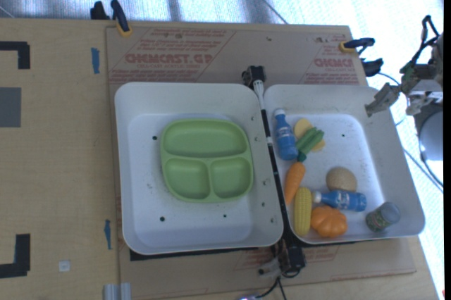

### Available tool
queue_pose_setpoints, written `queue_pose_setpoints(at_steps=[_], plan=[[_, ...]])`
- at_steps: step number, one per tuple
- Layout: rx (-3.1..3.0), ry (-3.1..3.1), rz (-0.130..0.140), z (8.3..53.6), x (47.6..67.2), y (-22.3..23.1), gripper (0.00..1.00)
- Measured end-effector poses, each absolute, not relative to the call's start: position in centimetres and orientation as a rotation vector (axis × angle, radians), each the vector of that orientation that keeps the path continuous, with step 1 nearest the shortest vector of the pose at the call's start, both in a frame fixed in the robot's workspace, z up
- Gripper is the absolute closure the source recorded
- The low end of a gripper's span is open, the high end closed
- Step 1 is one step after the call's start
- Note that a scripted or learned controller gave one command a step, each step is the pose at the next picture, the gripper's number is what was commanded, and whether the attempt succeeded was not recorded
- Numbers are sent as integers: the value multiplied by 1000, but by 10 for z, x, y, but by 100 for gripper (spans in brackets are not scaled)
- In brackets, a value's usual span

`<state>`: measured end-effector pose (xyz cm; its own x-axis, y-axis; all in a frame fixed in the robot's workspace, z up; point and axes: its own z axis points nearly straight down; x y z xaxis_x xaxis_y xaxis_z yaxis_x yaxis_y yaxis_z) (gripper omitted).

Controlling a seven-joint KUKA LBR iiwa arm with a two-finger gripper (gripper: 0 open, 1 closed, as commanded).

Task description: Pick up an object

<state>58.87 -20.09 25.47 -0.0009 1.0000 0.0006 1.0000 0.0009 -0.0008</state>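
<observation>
Nearest us, along the near wall of the right white bin (pixel 411 201), we find a round orange plastic pumpkin (pixel 329 221), a yellow plastic corn cob (pixel 302 210) standing lengthwise near-to-far just left of it, and a small grey-green tin can (pixel 382 217) in the near right corner. Just beyond lie a blue plastic bottle on its side (pixel 342 201), its long axis running left to right, a tan rounded potato-like piece (pixel 341 179) and an orange plastic carrot (pixel 294 180).

Farther back a second blue bottle (pixel 285 136) lies near-to-far beside a yellow-and-green vegetable toy (pixel 309 136). The left white bin (pixel 134 172) bears a green divided plastic plate (pixel 206 158).

The gripper (pixel 384 98) hangs at the far right rim of the right bin, and we cannot tell how it stands.

The relation that matters: every candidate lies to the left of and nearer than the claw. We judge the potato-like piece and the sideways bottle the closest reach, and the bottle's left-right axis would call for closing across its narrow width.
</observation>
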Motion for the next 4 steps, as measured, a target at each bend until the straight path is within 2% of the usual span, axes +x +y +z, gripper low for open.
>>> queue_pose_setpoints(at_steps=[1,2,3,4], plan=[[-2220,-2221,1,124,537,-174,0],[-2222,-2222,-2,86,480,-151,0],[-2229,-2226,-6,97,482,-152,100],[-2229,-2226,-6,97,482,-152,0]])
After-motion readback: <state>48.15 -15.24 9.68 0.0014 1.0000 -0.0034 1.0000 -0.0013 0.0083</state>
